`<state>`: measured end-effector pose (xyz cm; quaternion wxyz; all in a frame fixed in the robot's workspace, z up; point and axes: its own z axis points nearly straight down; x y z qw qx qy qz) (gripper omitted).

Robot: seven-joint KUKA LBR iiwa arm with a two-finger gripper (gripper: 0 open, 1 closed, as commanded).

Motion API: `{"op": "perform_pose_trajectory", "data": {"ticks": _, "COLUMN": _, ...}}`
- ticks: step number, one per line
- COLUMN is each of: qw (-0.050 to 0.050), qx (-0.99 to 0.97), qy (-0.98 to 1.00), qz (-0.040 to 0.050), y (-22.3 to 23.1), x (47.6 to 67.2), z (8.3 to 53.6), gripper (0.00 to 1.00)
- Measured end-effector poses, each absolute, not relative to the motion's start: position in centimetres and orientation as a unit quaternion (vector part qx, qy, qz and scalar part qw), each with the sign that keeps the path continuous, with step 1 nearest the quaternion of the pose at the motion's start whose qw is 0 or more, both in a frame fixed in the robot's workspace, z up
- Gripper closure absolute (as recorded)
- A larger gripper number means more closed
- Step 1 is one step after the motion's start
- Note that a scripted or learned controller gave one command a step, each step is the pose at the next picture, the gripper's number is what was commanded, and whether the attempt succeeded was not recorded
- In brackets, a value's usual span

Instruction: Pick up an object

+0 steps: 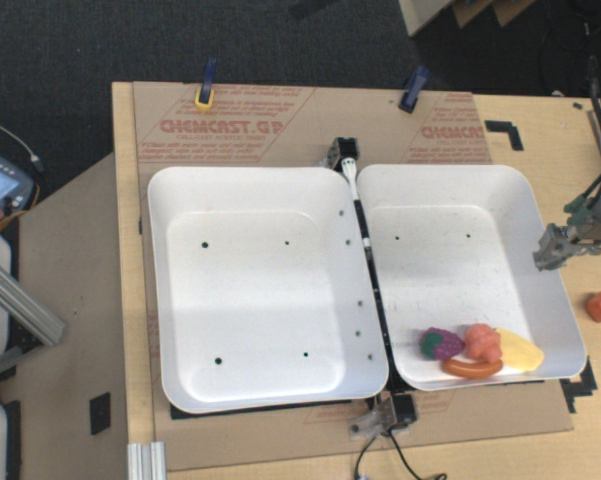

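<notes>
Two white bins sat side by side on the bench. The toy food was clustered in the right bin (450, 208) at about 5 o'clock, near its front rim: a purple grape bunch (441, 343), a pinkish-red lumpy piece (483, 341) touching it at 3 o'clock, a yellow piece (521, 352) further toward 3 o'clock, and an orange sausage-like curve (470, 368) at 6 o'clock under the pink one. The gripper (557, 246) hung at the right bin's 3 o'clock rim, well apart from the pile; it looked small and blurred, so whether it was released or clenched couldn't be told. Nothing was visibly between it. The left bin (250, 278) lay at 9 o'clock.
</notes>
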<state>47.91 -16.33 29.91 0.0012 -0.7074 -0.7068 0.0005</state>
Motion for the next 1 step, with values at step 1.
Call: {"op": "perform_pose_trajectory", "data": {"ticks": 1, "qw": -0.005, "qx": -0.705, "qy": -0.709, "qz": -0.0026, "y": -14.72, "x": 55.79, "z": 35.94, "gripper": 1.0}}
